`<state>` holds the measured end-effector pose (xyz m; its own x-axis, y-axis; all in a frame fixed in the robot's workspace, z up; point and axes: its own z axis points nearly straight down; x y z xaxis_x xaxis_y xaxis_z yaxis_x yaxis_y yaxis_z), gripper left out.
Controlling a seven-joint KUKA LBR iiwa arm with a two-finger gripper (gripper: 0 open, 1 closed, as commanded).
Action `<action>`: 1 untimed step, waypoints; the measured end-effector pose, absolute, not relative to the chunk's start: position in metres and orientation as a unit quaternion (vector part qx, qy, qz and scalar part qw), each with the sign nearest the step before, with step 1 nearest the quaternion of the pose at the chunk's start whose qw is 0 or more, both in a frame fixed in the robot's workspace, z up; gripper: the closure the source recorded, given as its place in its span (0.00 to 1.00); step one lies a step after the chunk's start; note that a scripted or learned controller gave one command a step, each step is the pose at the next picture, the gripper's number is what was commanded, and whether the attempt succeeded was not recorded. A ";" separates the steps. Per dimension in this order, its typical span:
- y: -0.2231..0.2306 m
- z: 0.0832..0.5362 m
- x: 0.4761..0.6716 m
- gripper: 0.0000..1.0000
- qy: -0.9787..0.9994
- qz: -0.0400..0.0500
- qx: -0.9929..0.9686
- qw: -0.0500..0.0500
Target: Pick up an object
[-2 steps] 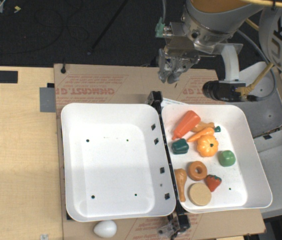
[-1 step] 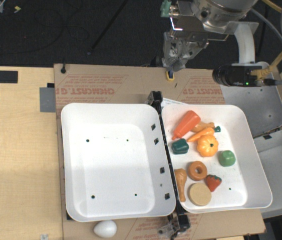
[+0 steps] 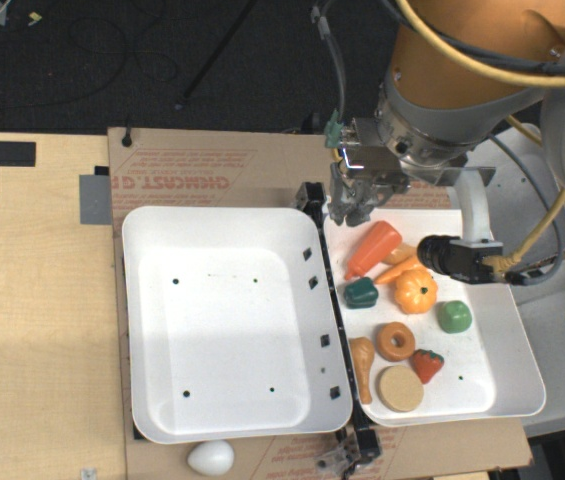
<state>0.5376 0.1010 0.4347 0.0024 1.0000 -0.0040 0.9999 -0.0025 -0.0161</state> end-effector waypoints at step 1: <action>0.133 0.544 0.507 1.00 -0.709 -0.004 -0.705 -0.002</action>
